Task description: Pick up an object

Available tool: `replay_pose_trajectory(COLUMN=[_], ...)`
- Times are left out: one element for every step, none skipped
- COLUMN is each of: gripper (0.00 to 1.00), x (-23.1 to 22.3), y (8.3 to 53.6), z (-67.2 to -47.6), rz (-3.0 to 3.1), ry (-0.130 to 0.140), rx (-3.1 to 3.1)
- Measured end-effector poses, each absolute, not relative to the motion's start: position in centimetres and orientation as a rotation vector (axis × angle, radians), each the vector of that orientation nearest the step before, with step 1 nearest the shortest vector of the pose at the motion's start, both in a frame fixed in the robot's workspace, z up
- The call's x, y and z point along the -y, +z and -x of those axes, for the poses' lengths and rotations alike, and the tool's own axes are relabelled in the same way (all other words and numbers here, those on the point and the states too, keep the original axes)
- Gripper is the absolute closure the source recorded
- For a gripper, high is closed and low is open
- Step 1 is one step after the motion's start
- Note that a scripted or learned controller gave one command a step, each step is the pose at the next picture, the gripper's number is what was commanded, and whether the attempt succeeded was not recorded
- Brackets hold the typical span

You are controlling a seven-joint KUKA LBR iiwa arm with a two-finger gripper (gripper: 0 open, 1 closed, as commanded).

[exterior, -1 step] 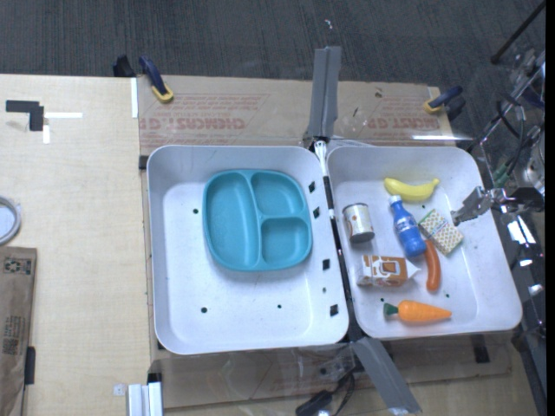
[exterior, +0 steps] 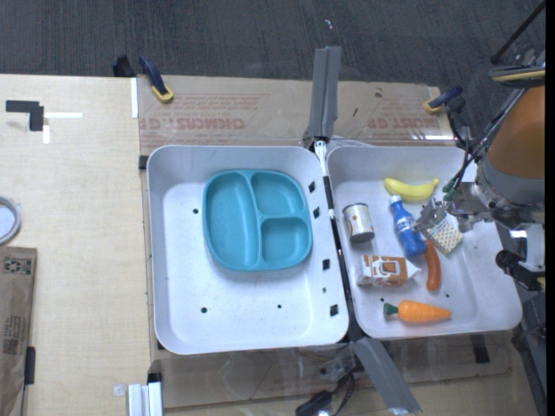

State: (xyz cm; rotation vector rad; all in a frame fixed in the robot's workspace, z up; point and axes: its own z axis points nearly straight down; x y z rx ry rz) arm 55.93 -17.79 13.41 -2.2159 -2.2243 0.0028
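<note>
Whether the claw (exterior: 436, 215) is open cannot be told; crowded by the blue bottle (exterior: 406, 226) and sponge (exterior: 447, 235), neighbours could be knocked.

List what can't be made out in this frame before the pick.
- Pincer: in the camera view, too small and cluttered to tell how it stands, or whether it touches the blue bottle.
- Checkered item: partly covered by the pincer; identity unclear.
- Small carton: label too small to read.
- Arm: cut off by the right edge.
- Tape roll: cut off by the left edge.
</note>
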Motion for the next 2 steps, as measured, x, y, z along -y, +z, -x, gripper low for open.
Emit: replay_pose_trajectory(gripper=[0.0, 0.0], x=[15.0, 17.3], y=[10.2, 11.7], z=[-60.2, -65.4], rz=[2.142, 2.014], ry=[-0.004, 0.0], rx=[2.309, 2.415])
